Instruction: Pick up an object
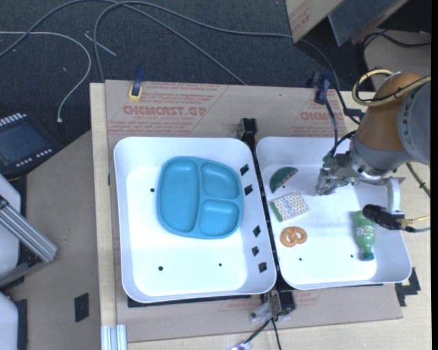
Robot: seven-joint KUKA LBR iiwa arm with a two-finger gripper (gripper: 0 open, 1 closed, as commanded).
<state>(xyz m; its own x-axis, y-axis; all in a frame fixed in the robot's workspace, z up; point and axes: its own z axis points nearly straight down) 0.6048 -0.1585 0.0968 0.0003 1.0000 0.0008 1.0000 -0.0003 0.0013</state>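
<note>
One green bottle (364, 235) lies lengthwise toward the viewer; pincer (327, 183) grip indiscernible.

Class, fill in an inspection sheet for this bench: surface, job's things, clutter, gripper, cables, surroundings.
Surface: cardboard-topped bench bearing a left bin and a right bin.
Job's things: in the right bin, green wedge, patterned packet, pretzel, green bottle.
Clutter: blue divided plate in the left bin.
Gripper: gripper over the right bin's far side, touching none of them.
Cables: white cables on the floor; yellow cable at the arm.
Surroundings: dark carpet; cardboard box.
</note>
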